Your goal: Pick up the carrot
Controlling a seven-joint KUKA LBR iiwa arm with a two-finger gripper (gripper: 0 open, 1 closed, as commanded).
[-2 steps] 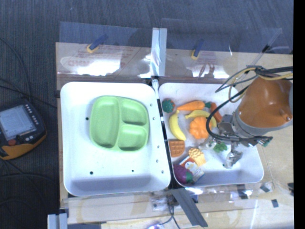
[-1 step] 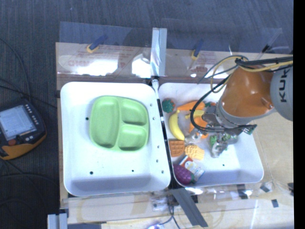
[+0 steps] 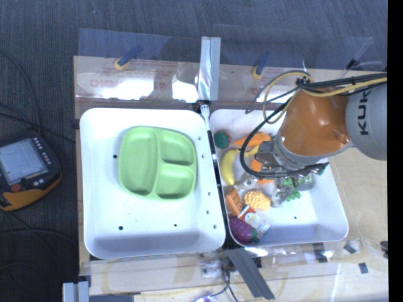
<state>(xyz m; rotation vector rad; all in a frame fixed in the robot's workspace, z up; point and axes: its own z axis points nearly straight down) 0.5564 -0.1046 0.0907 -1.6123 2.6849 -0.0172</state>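
Orange-banded arm hangs over the right bin (image 3: 327, 222), its pincer (image 3: 272, 180) hidden beneath the wrist (whether it grips anything cannot be told). Just beside the pincer, an orange carrot (image 3: 257, 141) lies among crowded toy food; descending squarely would avoid neighbours.

You can read | black letters "KU" | on the grey arm (image 3: 368, 121) at the right edge, the word cut off | no other text legible to you.
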